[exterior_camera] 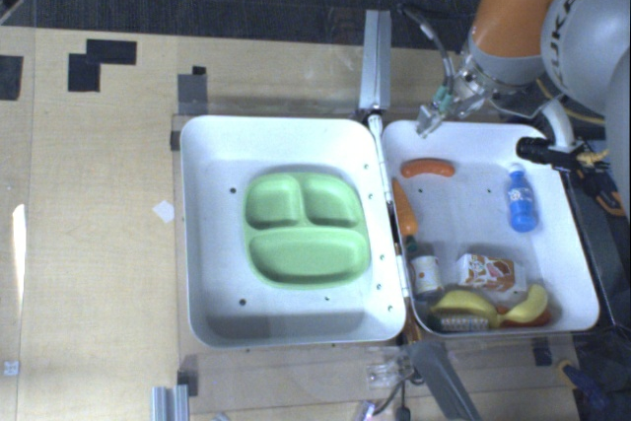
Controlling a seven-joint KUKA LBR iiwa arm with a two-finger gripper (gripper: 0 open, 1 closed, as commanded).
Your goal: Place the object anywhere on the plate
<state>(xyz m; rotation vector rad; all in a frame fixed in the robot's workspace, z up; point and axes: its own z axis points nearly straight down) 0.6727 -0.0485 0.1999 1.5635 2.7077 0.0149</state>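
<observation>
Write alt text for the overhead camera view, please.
A green divided plate sits in the left bin. The right bin holds a sausage, carrot, blue bottle and bananas, with the gripper above its far edge.

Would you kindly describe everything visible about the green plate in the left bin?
The green plate is a pale, matte, plastic-looking tray with rounded corners, divided into three compartments: two smaller ones at the far side and one long one nearer the camera. It lies flat, right side up, roughly in the middle of the left bin, resting on its white floor. Nothing lies on it or touches it.
</observation>
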